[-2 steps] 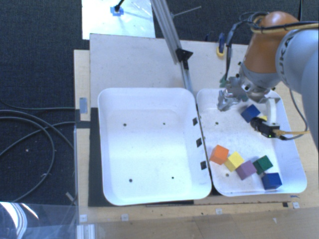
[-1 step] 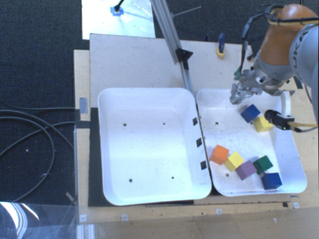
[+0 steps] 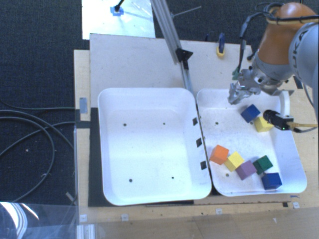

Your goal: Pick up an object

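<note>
My gripper (image 3: pixel 238 95) hangs over the back part of the right bin (image 3: pixel 291 153), near its far wall, with nothing seen in it. Just right of it and toward the front lies a blue block (image 3: pixel 250 113), with a yellow block (image 3: pixel 262 125) beside that. Toward the bin's front sits a cluster: an orange block (image 3: pixel 219 154), a second yellow block (image 3: pixel 234 161), a purple block (image 3: pixel 245 170), a green block (image 3: pixel 262 163) and another blue block (image 3: pixel 271 180).
The left bin (image 3: pixel 107 148) adjoins the right one along a shared rim. A slanted metal pole (image 3: pixel 167 24) crosses the bench behind the bins. A yellow clamp (image 3: pixel 220 49) sits at the bench's back edge. Black cables (image 3: pixel 30 133) lie off the bench at left.
</note>
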